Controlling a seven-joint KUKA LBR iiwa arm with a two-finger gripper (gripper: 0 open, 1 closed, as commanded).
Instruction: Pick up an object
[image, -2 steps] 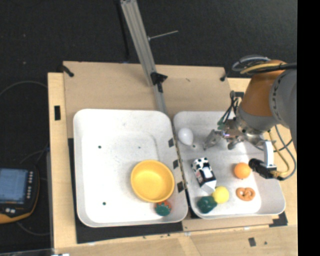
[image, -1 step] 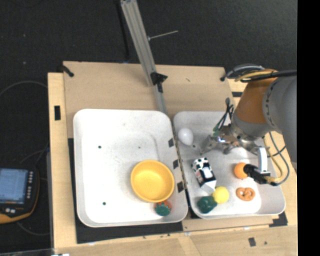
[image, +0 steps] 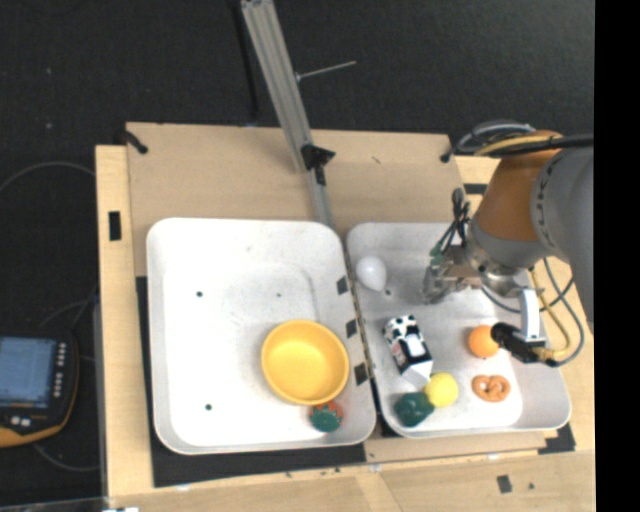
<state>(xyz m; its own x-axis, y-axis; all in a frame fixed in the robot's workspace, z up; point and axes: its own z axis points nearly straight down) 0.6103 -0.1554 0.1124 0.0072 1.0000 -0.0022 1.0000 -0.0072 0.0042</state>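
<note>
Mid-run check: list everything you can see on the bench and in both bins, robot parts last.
Round yellow plastic bowl: 1, left bin, near its right wall.
Small green and red toy: 1, left bin, below the bowl.
White egg-shaped object: 1, right bin, upper left.
Black and white carton: 1, right bin, centre.
Yellow ball: 1, right bin.
Dark green lump: 1, right bin, bottom edge.
Orange ball: 1, right bin.
Orange pretzel shape: 1, right bin.
Claw: 1, grey, over the right bin.

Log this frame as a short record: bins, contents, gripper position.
left bin: yellow bowl; small green and red item at its near edge
right bin: white ball, black-and-white carton, orange ball, yellow ball, green item, orange pretzel-shaped piece
gripper: over right bin, nothing seen held
</note>
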